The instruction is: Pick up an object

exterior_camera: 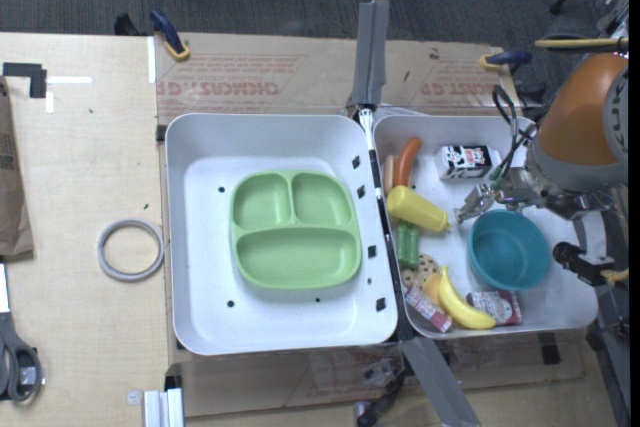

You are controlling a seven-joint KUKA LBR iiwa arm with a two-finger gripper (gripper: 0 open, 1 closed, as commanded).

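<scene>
Hand (476,206), fingers spread and holding nothing, above right bin (570,315) between yellow bottle (415,210) and blue bowl (509,250).

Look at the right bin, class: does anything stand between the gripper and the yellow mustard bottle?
Nothing visible does. The gripper hangs above bare bin floor, with the yellow mustard bottle just beyond it toward the left bin. The blue bowl lies off to the side.
</scene>
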